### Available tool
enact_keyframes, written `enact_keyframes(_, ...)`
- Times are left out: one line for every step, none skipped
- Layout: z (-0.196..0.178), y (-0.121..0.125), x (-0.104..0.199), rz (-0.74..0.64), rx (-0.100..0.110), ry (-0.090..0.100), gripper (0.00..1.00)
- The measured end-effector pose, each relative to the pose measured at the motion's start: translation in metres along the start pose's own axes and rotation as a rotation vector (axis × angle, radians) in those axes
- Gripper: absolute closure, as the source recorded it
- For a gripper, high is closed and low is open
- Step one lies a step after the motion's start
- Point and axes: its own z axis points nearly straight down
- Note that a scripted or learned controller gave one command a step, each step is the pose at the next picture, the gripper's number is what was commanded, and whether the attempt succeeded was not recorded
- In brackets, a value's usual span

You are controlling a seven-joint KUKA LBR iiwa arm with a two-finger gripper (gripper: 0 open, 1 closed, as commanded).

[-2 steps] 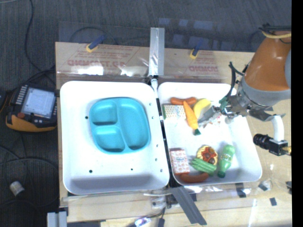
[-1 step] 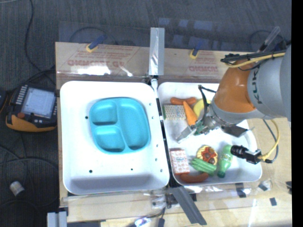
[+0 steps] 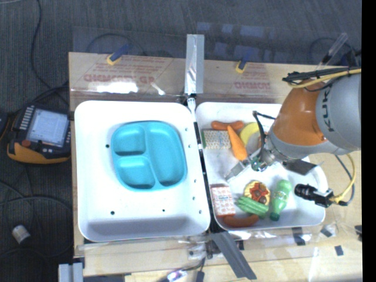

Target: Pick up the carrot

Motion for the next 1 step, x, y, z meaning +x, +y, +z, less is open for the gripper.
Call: enact_keyframes(0.0016, 0.0408, -0.0299, -0.124, 0.005, 0.004, 0.00)
